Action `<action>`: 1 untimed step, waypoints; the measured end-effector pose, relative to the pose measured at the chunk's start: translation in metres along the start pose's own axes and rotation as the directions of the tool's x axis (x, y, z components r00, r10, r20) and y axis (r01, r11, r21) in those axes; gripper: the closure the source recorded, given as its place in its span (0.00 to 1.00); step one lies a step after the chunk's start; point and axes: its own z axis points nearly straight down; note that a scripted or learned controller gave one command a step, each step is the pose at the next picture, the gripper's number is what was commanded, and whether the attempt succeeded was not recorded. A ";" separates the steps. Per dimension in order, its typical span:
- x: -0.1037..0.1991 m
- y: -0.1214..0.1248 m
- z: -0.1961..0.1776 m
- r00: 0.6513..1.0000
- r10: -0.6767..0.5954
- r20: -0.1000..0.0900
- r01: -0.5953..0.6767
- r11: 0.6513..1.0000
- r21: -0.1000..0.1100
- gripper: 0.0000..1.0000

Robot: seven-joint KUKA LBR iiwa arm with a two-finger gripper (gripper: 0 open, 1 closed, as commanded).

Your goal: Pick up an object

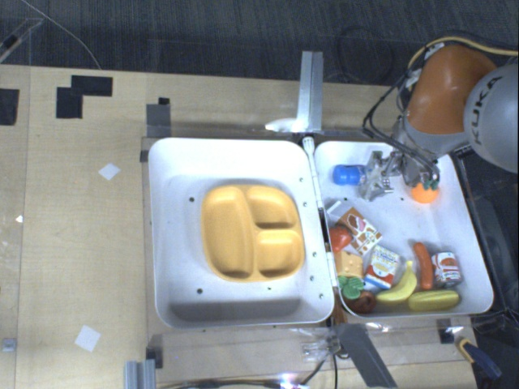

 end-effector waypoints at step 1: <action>0.011 0.005 -0.006 1.000 0.015 0.020 -0.015 1.000 -0.001 1.00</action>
